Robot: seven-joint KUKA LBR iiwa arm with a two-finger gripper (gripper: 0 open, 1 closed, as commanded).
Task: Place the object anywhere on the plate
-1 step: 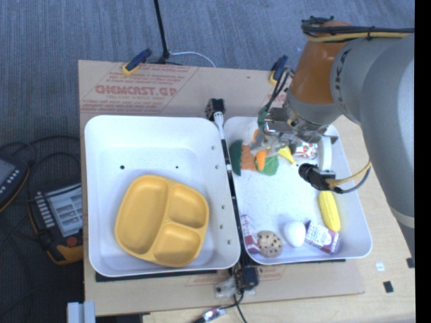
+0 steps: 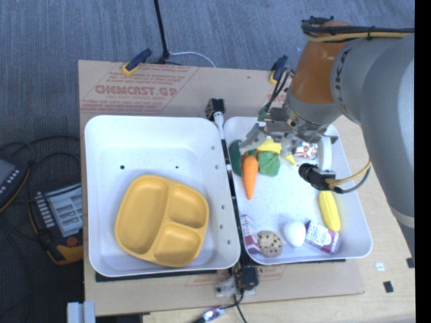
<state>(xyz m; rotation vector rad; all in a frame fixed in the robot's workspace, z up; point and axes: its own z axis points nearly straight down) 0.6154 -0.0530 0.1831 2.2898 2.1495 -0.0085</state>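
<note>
A yellow plate with three compartments lies in the left bin, with nothing on it. My gripper is low over the back of the right bin, just above a cluster of toy food: an orange carrot, a green piece and a small yellow piece. The wrist and gripper body hide part of the cluster. I see nothing lifted clear of the bin.
A corn cob, a white egg, a cookie, a small red and white carton and a dark green item also lie in the right bin. The ridge between the bins separates gripper and plate.
</note>
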